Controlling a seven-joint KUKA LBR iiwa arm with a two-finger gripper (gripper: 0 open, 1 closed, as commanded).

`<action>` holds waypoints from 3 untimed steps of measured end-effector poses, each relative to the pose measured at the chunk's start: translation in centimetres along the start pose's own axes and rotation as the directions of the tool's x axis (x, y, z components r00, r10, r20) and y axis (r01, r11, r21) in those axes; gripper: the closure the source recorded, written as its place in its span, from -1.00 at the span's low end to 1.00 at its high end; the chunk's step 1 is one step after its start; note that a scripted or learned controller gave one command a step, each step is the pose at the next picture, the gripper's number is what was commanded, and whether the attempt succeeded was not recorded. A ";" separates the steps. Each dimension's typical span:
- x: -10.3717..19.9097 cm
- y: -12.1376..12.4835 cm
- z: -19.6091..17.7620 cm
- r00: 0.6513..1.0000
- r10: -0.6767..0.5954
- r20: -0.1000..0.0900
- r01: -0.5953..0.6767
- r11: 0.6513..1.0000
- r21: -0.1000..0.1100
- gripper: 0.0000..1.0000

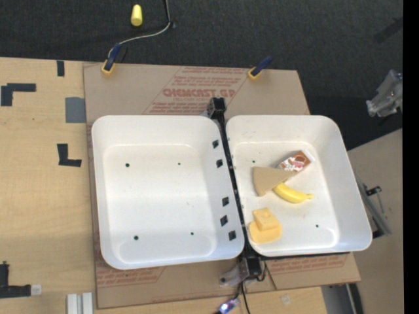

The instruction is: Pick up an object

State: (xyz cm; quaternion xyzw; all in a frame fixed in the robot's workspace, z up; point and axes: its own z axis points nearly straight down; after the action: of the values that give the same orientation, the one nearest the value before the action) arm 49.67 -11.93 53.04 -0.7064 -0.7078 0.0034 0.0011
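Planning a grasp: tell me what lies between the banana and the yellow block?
Bare white bin floor separates the banana from the yellow block, seen from the overhead camera.

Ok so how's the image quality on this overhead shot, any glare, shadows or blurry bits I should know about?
Camera view: lighting is even and soft; the white bins look bright, with detail kept. Shadows are faint, just thin ones under the banana and the yellow block. The whole frame is slightly soft, and the gripper at the right edge is a blurred grey shape against the dark floor.
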 end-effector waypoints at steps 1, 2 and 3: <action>3.5 -1.3 16.3 1.000 0.000 -0.006 0.000 1.000 0.016 1.00; 4.4 1.3 -0.5 1.000 -0.002 0.000 0.002 1.000 -0.021 1.00; -3.0 -1.3 -0.3 1.000 0.009 0.000 -0.009 1.000 -0.004 1.00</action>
State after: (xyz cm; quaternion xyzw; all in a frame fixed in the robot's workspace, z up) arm 48.41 -14.88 53.36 -0.7095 -0.7047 0.0020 -0.0002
